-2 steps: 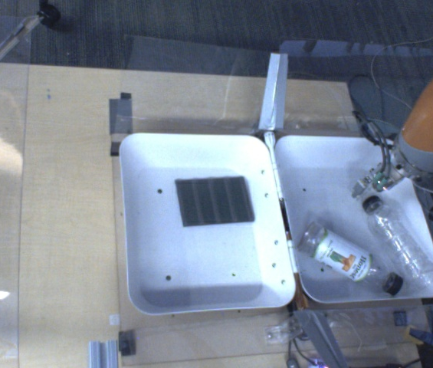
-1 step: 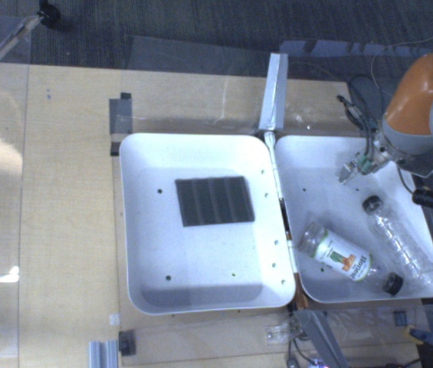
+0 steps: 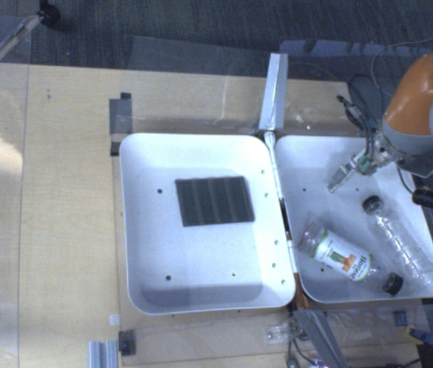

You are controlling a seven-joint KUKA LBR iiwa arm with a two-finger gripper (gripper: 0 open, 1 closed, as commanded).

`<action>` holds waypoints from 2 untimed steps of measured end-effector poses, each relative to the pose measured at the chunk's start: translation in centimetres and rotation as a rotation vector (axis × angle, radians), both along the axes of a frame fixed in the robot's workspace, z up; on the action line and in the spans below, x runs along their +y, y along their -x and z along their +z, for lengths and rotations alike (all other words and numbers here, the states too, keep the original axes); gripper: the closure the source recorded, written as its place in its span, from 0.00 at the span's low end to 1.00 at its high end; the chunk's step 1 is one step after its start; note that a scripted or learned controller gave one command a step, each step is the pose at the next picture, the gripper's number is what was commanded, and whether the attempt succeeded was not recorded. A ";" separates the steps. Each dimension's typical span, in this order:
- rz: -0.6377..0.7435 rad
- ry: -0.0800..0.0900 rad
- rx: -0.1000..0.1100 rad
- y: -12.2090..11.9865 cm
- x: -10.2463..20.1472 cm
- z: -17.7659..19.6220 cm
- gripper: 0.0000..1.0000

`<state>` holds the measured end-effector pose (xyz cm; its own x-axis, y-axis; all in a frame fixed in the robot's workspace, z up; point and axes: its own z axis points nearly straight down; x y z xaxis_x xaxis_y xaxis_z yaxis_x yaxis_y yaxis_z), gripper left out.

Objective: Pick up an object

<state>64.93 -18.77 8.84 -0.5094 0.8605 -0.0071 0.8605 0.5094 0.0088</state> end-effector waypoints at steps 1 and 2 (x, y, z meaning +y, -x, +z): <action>-0.085 -0.001 0.000 5.2 -1.8 0.1 0.00; -0.085 -0.001 0.000 5.2 -1.8 0.1 0.00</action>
